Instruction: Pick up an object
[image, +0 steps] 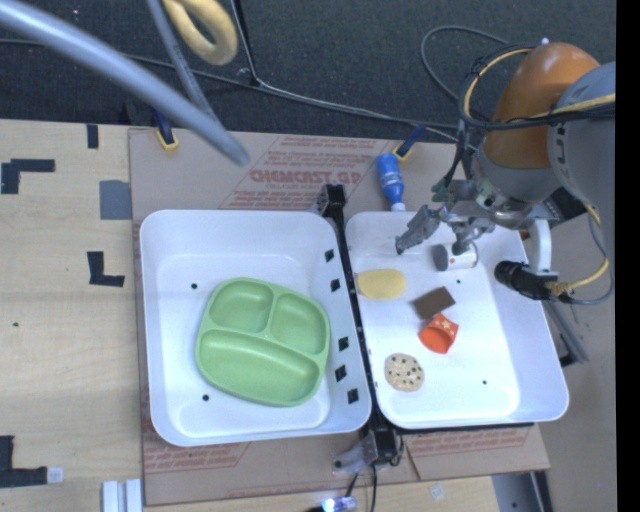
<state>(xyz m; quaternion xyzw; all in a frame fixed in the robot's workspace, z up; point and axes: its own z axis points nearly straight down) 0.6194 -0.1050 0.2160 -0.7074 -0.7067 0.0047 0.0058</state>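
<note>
A wooden bench (60, 300) carries a sheet of printed cardboard (290, 175) and two white bins side by side. The left bin (165, 240) holds a green divided plate (263, 340). In the right bin (520, 390), near its middle, lie a pale yellow piece (381, 284), a brown block (434, 301), an orange-red piece (439, 333) and a speckled cookie (404, 372) (this one nearest the front edge). The gripper (428, 243) hangs over the right bin's back edge, fingers spread apart, nothing between them. A blue bottle (390, 180) lies on the cardboard behind the bins.
</note>
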